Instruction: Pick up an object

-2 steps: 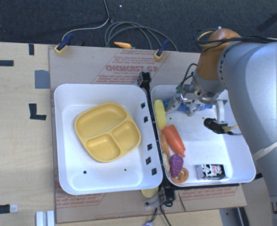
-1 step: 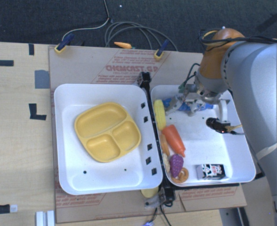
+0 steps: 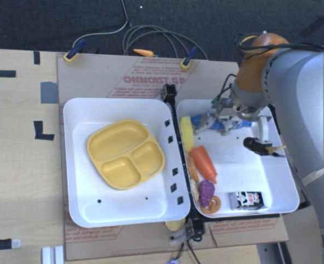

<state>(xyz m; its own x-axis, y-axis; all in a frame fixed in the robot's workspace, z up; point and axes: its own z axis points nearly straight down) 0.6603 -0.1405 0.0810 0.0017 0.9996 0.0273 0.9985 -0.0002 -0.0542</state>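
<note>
In the right bin (image 3: 280, 188), toward the far edge of the surface, hung the gripper (image 3: 210, 121) beneath the grey arm (image 3: 299, 98) and its orange band (image 3: 258, 65). Could not tell whether the fingers stood open or closed, nor made out anything between them.

Just beside the gripper, toward the left edge of the surface, found the toy corn cob (image 3: 186, 132), pressed against the bin's left wall. Judged it the likeliest target, being nearest. Noted its long axis running far to near, along that wall. Judged the wall a hindrance, leaving little room on the cob's left side.

Nearer the front edge, marked the toy carrot (image 3: 204, 163), slanting from the wall toward the bin's middle. Below it, saw purple grapes (image 3: 206, 191) touching a tan ring (image 3: 212, 204). Toward the bin's front right corner, spotted a small black-and-white carton (image 3: 247, 199), well apart from the gripper.

In the left bin (image 3: 68, 147), saw a yellow divided plate (image 3: 126, 153), lying flat and well apart from the gripper.
</note>
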